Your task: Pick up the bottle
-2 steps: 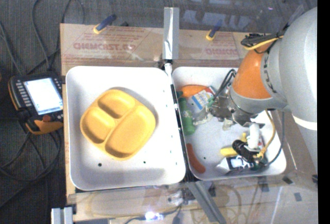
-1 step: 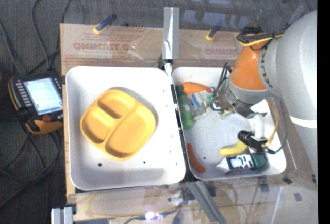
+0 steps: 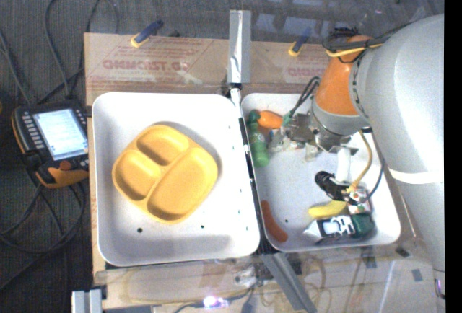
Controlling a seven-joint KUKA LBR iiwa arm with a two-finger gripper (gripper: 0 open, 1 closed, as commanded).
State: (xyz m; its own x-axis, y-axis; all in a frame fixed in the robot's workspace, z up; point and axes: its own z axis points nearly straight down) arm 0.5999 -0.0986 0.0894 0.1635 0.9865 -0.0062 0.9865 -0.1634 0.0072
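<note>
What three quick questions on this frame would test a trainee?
1. True or false: the yellow divided plate lies in the left bin.
2. Which bin holds the green bottle? A) left B) right
3. Fill in: the bottle lies along the right bin's ___ wall.

Key: 1 true. 2 B. 3 left. The hand sits beside the bottle, near an orange piece; whether it grips anything is unclear.
</note>
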